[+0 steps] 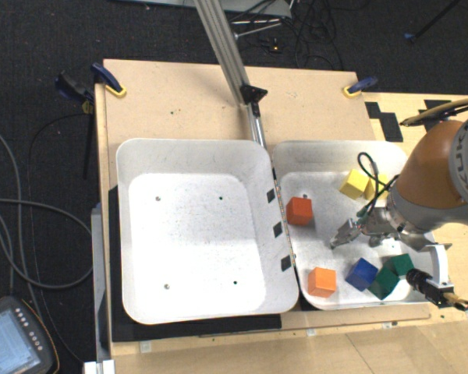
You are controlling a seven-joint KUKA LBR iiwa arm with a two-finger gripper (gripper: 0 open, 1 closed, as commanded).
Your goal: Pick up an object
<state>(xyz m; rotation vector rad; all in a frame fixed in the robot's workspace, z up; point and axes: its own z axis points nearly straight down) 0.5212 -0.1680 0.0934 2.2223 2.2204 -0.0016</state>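
Arm (441, 179) reaches in from right over right bin (316, 160). Gripper (352, 234) low in bin middle, fingers spread, nothing between them. Blocks in right bin: yellow block (357, 184) far of gripper, red-orange block (299, 210) left, orange block (322, 281) near-left corner, blue block (363, 274) and green block (391, 274) touching, near side. Left bin (140, 162) beside, on wooden bench (187, 100)

I find no text, label, brand, number or sign that I can read. The handheld screen (8, 337) at the lower left glows pale, but its contents are too small and blurred to make out, and my orange band (435, 162) carries no readable marking.
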